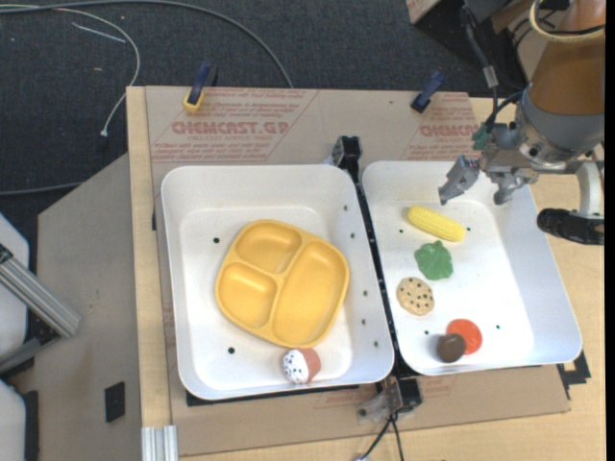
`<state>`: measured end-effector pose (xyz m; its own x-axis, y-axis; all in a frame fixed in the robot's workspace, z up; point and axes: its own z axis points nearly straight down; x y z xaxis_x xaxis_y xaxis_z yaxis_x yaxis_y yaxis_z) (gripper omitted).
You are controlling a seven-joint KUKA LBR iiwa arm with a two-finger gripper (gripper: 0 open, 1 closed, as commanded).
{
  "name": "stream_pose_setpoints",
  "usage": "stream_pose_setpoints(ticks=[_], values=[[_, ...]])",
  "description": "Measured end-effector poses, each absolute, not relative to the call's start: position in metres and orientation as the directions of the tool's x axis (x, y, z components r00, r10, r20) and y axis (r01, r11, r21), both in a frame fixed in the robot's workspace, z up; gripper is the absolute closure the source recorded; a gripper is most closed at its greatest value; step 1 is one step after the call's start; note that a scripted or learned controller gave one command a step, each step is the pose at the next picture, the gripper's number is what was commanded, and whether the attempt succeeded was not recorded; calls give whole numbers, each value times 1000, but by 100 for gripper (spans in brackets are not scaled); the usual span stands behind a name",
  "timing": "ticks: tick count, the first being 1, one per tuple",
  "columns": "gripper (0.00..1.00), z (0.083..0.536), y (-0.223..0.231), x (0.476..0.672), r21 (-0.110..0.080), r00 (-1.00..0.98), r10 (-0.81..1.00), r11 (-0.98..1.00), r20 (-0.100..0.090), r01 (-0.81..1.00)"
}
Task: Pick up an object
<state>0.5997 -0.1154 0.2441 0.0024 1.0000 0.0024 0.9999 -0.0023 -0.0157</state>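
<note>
My gripper (478, 191) hangs open over the back of the right bin (538, 286), its two grey fingers spread with nothing between them. Just below and left of it lies a yellow corn cob (435, 224). Further toward the front sit a green broccoli-like piece (434, 260), a chocolate-chip cookie (415, 296), and an orange-red piece with a brown end (457, 340). The left bin (183, 257) holds a yellow divided plate (282, 281) and a small white and red object (301, 365) at its front edge.
The bins sit on a cardboard sheet (144, 161) held by blue clamps (200, 84) at the back. A black clip (347, 150) stands between the bins at the back. Cables cross the dark floor beyond the bench.
</note>
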Motion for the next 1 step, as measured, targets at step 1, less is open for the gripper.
stream_pose_setpoints(ticks=[1], values=[[0, 252, -115, 602, -2, 0, 1000, 0, 1, 1000]])
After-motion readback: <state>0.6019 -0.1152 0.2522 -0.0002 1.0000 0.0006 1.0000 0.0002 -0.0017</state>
